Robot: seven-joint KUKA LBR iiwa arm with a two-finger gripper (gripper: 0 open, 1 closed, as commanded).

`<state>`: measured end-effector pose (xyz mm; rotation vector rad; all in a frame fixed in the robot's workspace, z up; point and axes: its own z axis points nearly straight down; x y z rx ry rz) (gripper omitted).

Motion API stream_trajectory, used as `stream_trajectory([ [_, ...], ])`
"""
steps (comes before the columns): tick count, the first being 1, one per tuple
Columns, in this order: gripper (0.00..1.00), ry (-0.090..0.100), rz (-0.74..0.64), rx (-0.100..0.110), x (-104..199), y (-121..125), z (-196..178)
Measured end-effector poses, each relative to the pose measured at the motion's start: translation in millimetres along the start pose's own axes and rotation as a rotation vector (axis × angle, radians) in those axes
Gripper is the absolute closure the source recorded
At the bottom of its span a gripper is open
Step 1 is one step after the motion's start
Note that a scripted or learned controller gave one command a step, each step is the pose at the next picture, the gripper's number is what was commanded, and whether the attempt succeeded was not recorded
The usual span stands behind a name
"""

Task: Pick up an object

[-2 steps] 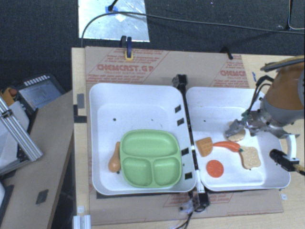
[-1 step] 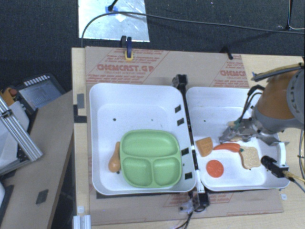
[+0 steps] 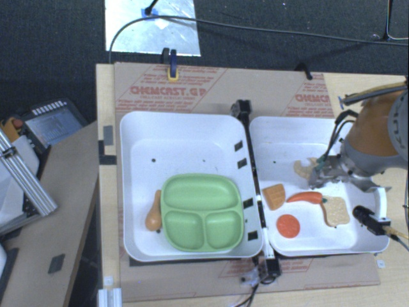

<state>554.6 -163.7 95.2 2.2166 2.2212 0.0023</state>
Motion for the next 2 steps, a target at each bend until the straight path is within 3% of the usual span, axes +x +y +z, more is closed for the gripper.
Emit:
stream_trajectory([
  [2, 1.00, -0.001, -0.002, -0.004, -9.0, -3.5, -106.6],
])
